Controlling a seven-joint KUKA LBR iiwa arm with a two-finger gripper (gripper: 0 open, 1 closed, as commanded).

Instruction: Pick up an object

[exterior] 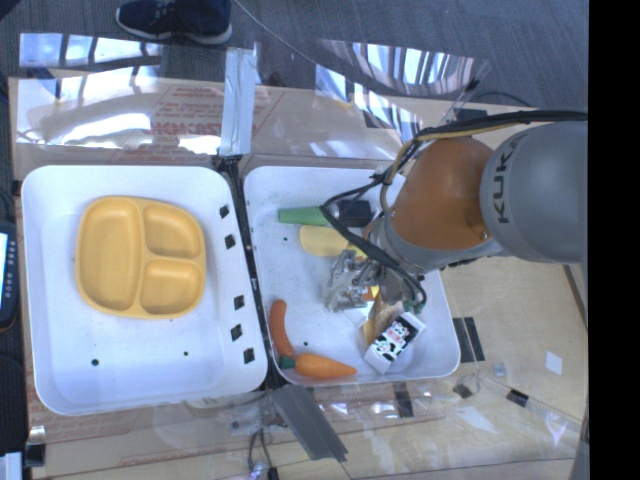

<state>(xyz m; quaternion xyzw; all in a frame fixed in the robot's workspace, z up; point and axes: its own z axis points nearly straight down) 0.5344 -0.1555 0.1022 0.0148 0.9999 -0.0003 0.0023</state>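
The arm's gripper [348, 280] hangs low over the right bin [262, 268], its opening impossible to judge, with a carrot [324, 367] and sausage [281, 328] near the bin's front edge.

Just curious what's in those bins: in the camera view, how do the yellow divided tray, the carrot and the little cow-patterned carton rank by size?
Largest to smallest as they look:
1. yellow divided tray, by far
2. carrot
3. cow-patterned carton, partly hidden by the arm, so its ranking against the carrot is unsure.
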